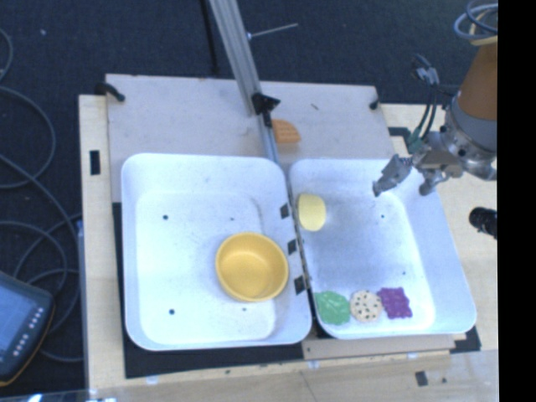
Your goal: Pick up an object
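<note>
Gripper [409, 176] hangs open and empty over the right bin [435, 249], upper edge; nearest target is the pale yellow piece [311, 212] by the divider, so swing left, centre above it, then drop straight

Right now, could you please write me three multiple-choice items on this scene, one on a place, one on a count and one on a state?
1. Where does the yellow bowl sit?
A. left bin
B. right bin
C. bare bench

2. How many small items lie in the right bin?
A. two
B. four
C. six

3. How does the end effector stand?
A. gripping the bowl
B. holding nothing, above the right bin's far edge
C. resting in the left bin

Answers:
1 A, the bowl rests in the left bin.
2 B, a pale yellow piece, a green piece, a cookie and a purple piece.
3 B, nothing lies between its fingers.
</note>
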Robot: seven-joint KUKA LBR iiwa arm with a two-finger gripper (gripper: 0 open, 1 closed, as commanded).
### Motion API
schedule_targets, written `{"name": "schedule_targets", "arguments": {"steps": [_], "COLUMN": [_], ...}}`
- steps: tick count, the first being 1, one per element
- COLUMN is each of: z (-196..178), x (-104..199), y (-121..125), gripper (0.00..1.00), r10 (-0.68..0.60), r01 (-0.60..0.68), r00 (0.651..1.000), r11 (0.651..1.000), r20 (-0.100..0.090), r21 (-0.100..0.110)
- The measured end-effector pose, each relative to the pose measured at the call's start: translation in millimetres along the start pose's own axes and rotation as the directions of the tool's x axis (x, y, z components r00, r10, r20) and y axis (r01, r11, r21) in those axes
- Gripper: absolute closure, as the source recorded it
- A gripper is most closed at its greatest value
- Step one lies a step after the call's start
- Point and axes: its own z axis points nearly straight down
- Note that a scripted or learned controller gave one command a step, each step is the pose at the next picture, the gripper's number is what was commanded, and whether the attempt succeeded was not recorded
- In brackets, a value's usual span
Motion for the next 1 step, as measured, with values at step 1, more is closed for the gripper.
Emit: {"name": "schedule_targets", "arguments": {"steps": [1], "z": [-0.1], "x": [0.0], "y": [0.0], "gripper": [0.0], "r10": [0.001], "r01": [-0.001], "r00": [1.0], "r11": [1.0], "r20": [0.0], "r21": [0.0]}}
